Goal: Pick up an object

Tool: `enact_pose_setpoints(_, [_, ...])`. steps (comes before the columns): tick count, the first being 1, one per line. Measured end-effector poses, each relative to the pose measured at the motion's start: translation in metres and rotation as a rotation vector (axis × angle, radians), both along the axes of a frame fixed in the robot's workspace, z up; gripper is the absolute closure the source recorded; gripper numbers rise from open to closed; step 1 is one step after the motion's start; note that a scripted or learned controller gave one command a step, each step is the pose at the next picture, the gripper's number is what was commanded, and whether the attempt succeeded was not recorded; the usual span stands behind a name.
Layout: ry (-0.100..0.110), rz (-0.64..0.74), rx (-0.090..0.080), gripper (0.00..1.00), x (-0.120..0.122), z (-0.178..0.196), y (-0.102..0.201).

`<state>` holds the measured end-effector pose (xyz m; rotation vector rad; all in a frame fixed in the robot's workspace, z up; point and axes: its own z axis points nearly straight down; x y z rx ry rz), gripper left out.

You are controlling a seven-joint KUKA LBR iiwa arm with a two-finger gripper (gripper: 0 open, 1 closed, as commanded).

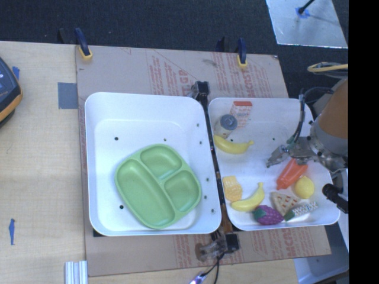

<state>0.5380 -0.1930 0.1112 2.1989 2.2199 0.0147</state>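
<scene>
My two-finger metal gripper (pixel 283 155) hangs low in the right-hand shallow white bin (pixel 267 106), at the right of the frame; its fingers stand spread, with nothing between them. Just to its lower right lies the orange plastic carrot (pixel 291 173), tilted, with its top toward the upper right; the small yellow lemon (pixel 304 187) sits touching or nearly touching the carrot's lower right side. I judge the carrot the nearest candidate; to take it well I should shift toward the lower right of the frame, turn the fingers to straddle its narrow width rather than its length, and come down on its thicker middle; closing near the lemon risks pinching both or nudging the carrot away.

Other options lie further left in the same bin: a yellow toy banana (pixel 233 145) near the upper middle, well clear of its neighbours and so an easy target; a second yellow banana (pixel 249 199) lower down, beside the yellow corn piece (pixel 232 189); a purple grape bunch (pixel 267 215) by the lower rim.

The left bin (pixel 98 158) holds a green divided plastic plate (pixel 157 185); too flat to grip readily.
</scene>
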Motion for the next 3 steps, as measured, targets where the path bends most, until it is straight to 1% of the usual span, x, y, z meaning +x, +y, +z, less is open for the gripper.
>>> enact_pose_setpoints(1, [0.020, -0.005, 0.005, 0.00, 0.046, -0.019, -0.006])
enact_pose_setpoints(2, [0.020, -0.004, 0.005, 0.00, 0.084, 0.061, 0.053])
enact_pose_setpoints(3, [0.024, -0.006, 0.005, 0.00, 0.032, 0.029, 0.080])
